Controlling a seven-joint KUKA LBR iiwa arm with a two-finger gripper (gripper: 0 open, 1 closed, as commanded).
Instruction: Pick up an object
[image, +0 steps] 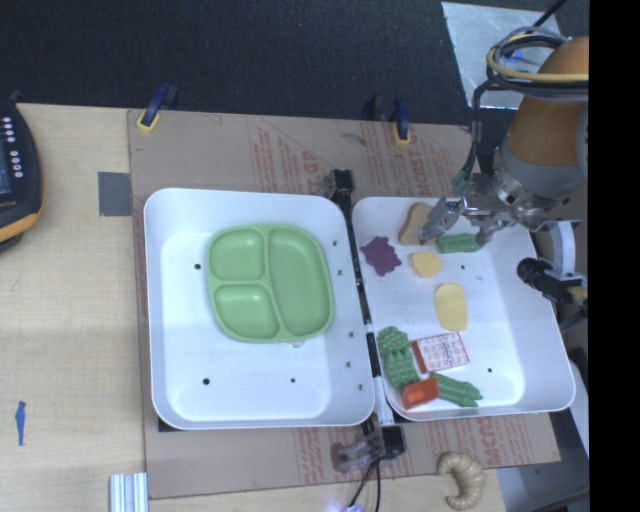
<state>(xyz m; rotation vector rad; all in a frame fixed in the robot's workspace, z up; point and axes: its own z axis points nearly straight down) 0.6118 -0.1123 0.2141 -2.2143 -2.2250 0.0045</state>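
Nearest the camera: a tan, curled croissant-like toy (462, 478) lies on the worktop (70, 330) at the bottom edge, outside both bins.
Left bin: the left bin (170, 390) carries a green divided plate (270, 282) near its middle.
Right bin: the right bin (530, 370) carries a purple piece (380, 254), a tan piece (412, 222), a small yellow piece (425, 264), a larger yellow piece (451, 306), a red and white packet (441, 352), and a green and red cluster (420, 380) in its near corner.
Hand: the hand (458, 226) sits low over the far part of the right bin, its fingers spread either side of a gap; nothing is visibly clamped between them.
Task's thing: a small green piece (458, 242) lies in the far part of the right bin, just under and beside the fingertips, near the tan piece and the small yellow piece.
Contact: whether a fingertip touches the green piece cannot be told.
Long axis: it runs roughly left to right across the view, close to level, one end toward the tan piece, the other toward the arm.
Risk, offset: the piece looks off to the near side of the fingers, so closing could push it away.
Risk, neighbours: the tan piece is close, so one finger may catch it instead.
Risk, flatness: the piece lies low, so fingers may slide over it.
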